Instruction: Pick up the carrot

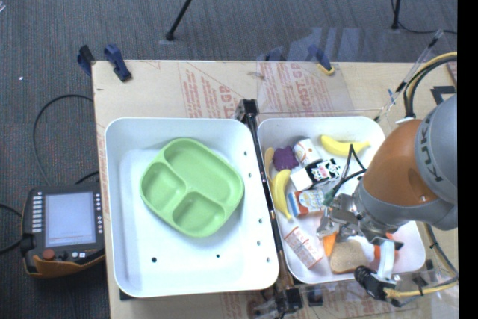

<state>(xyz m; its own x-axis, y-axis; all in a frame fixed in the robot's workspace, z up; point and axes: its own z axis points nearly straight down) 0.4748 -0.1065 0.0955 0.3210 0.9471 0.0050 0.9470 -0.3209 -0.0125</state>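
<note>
The end effector [340, 224] hangs low over the right bin [373, 127], above the clutter; whether it is open or closed cannot be told. The carrot [329, 243] lies just beneath it, beside a slice of bread [347, 258]. A green divided plate [193, 187] sits in the left bin [119, 235] on the counter [172, 86].

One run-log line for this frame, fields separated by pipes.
arm: over right bin | gripper: low among food items | carrot: beside gripper, in bin | grasp: unconfirmed
</note>
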